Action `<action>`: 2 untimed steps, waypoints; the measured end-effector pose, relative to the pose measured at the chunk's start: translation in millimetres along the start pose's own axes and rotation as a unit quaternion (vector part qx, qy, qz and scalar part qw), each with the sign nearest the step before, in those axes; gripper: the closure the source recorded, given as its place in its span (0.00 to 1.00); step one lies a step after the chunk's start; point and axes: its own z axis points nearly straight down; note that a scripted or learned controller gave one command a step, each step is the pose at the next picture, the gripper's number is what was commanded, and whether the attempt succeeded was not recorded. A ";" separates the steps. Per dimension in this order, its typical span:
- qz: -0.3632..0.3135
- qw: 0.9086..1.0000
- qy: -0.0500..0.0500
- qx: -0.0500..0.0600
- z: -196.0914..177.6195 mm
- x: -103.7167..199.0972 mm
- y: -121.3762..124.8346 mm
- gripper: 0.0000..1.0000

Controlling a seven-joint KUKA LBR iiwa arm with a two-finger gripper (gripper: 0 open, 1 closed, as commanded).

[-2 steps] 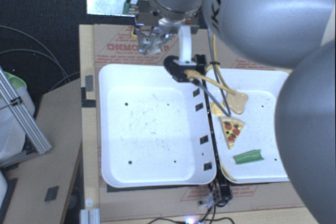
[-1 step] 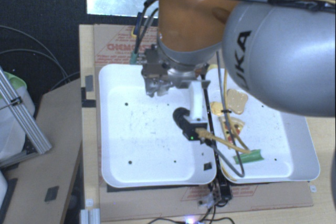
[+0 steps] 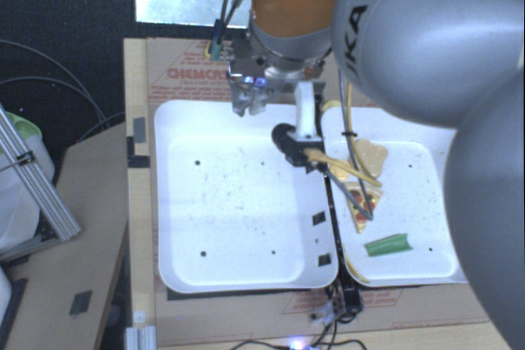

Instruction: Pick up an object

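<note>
The gripper (image 3: 246,101) hung over the far rim of the left bin (image 3: 230,209), well apart from anything it could grasp; whether it was open or closed could not be told. The candidates lay in the right bin (image 3: 418,193): a green piece (image 3: 386,244) near the front, with a tan piece (image 3: 371,155) and a slice-shaped item (image 3: 361,205) close to the dividing wall, probably awkward to reach there

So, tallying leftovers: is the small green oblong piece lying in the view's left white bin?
No, the green oblong piece lies in the view's right white bin, near its front edge.
</note>
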 end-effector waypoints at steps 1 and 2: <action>-0.003 1.000 0.001 -0.002 11.1 25.0 70.0 1.00; -0.003 1.000 0.001 -0.001 -22.1 24.9 77.6 1.00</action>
